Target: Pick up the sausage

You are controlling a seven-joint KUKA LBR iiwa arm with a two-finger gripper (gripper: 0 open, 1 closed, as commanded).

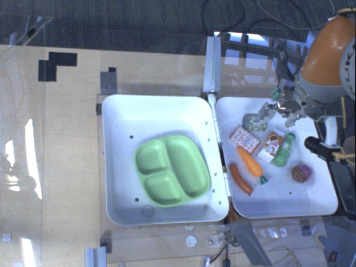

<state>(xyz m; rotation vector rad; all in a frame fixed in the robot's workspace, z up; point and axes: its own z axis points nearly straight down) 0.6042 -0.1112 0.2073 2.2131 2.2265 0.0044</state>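
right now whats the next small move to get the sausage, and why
Probably carry the end effector toward the near-left part of the right bin and stop above the sausage. The end effector sits near the bin's far edge, well away from the sausage, which lies free beside the carrot.

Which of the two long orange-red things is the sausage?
The sausage is the darker red one with rounded ends, lying nearest the bin's left wall. The carrot beside it is brighter orange with a green tip.
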